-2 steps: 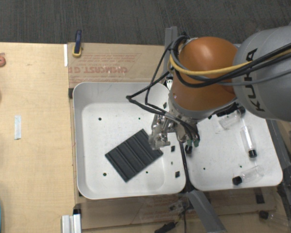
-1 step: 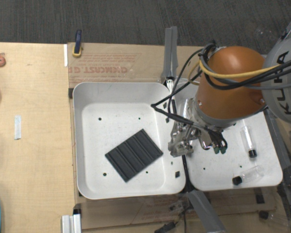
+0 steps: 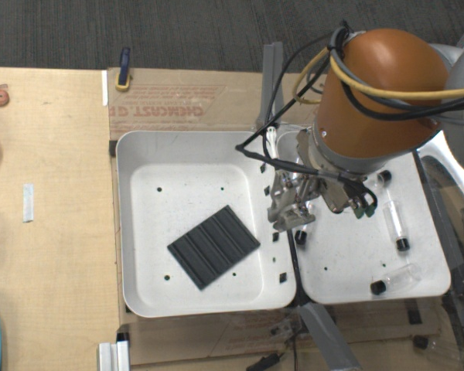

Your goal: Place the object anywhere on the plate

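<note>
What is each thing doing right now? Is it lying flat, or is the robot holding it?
dark ribbed plate: lying flat in the left bin, turned at a slant.
clear tubes: lying loose in the right bin.
gripper: over the seam between both bins; grip unclear.

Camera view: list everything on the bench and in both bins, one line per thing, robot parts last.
White bins: two, white, side by side on the bench.
Ridged plate: one, dark grey, lying flat and askew in the left bin.
Clear tubes: two, transparent with black ends, in the right bin; one lies lengthwise near the right wall, the other near the front edge.
Clamp: one, blue and yellow, at the cardboard's back left corner.
Cardboard sheet: one, brown with red print, under and behind the bins.
Arm: one, orange band, cables around it, over the right bin.
Gripper: one, metallic, near the wall between the bins.
</note>
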Robot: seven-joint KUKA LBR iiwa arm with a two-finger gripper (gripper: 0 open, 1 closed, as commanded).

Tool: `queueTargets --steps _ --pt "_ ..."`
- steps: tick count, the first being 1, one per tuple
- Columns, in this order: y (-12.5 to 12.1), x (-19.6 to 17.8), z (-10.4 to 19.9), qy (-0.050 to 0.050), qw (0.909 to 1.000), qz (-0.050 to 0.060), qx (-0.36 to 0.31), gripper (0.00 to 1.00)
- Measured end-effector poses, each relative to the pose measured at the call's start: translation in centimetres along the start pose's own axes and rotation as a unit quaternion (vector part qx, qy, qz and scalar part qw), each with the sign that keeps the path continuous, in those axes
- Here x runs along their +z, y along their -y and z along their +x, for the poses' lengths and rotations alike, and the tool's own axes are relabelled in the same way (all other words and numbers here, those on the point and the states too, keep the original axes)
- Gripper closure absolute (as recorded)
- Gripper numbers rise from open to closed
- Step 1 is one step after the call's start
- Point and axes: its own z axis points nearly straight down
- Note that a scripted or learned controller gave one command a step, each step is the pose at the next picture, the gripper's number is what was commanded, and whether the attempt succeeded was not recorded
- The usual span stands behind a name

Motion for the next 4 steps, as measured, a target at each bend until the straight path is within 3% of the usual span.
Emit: queueTargets --steps 1,2,3,4 --pt "0.4 2.3 -3.7 0.0 0.9624 -0.001 -0.272 1.0" --pt "3.6 2.4 -8.7 0.0 0.9081 -0.001 -0.419 1.0" --pt "8.5 -1.5 -1.7 0.0 0.8485 -0.001 -0.529 1.0" --pt "4.2 4.7 -4.2 0.0 0.7517 -0.003 -0.66 1.0"
